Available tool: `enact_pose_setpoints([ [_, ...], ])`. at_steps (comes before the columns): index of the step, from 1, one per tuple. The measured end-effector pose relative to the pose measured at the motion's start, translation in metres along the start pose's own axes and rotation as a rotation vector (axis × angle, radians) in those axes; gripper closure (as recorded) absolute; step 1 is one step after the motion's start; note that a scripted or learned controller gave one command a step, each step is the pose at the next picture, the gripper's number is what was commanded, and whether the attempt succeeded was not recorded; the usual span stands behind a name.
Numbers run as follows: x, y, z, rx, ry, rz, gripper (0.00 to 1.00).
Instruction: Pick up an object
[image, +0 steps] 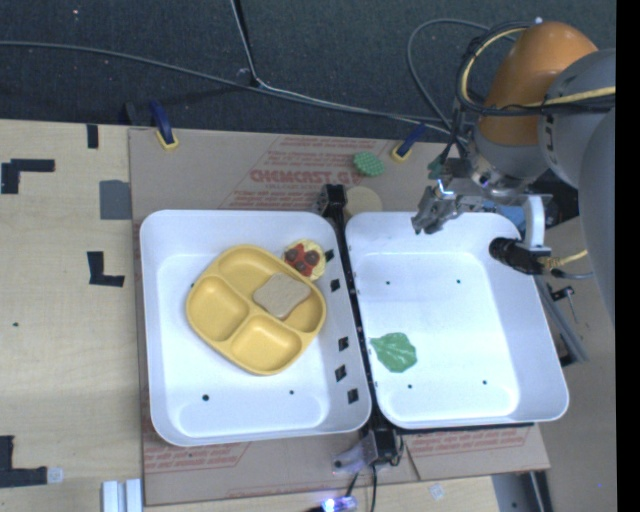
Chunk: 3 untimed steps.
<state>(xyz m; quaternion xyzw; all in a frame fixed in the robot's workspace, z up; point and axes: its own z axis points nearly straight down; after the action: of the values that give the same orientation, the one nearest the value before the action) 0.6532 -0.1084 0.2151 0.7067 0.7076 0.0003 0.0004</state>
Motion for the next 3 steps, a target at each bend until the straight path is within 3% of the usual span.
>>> enact_pose_setpoints([
  [3, 0.156, -0.025, 0.004, 0.004, 0.001, -0.005, 1.0],
])
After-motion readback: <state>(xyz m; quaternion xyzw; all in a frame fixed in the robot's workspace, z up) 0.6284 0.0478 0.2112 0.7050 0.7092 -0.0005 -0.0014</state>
